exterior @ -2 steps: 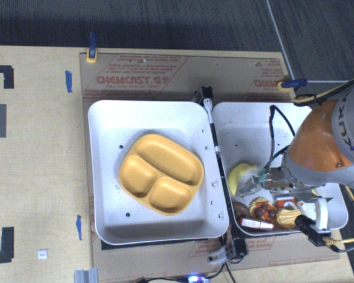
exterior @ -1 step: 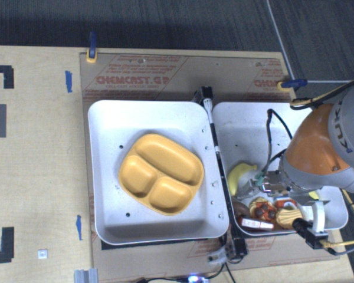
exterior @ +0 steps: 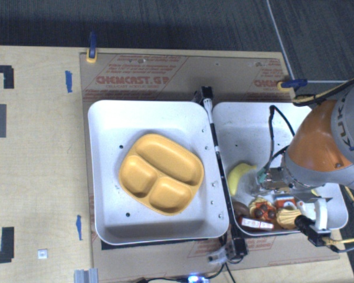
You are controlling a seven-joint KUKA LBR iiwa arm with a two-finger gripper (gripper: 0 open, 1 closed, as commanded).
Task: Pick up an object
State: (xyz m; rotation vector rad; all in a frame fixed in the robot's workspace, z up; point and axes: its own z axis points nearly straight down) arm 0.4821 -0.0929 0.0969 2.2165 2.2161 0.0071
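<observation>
My gripper point(exterior: 270, 183) is low inside the right bin point(exterior: 248, 122), under the arm's orange band point(exterior: 318, 146). Just left of it lies a yellow-green rounded object point(exterior: 241, 177), very close to the gripper. In front of the gripper, along the bin's near wall, is a cluster of small items: a colourful patterned piece point(exterior: 261, 208), a dark bar with a white label point(exterior: 255, 223), a red-and-white piece point(exterior: 284, 204) and a tan bundle point(exterior: 288, 217). The wrist hides what lies directly under it.
The left bin point(exterior: 106, 128) holds a large yellow divided tray point(exterior: 160, 173) with three compartments. A black divider point(exterior: 212, 134) runs between the bins. Cables point(exterior: 274, 128) hang over the right bin's far half. Cardboard point(exterior: 165, 75) lies beneath both bins.
</observation>
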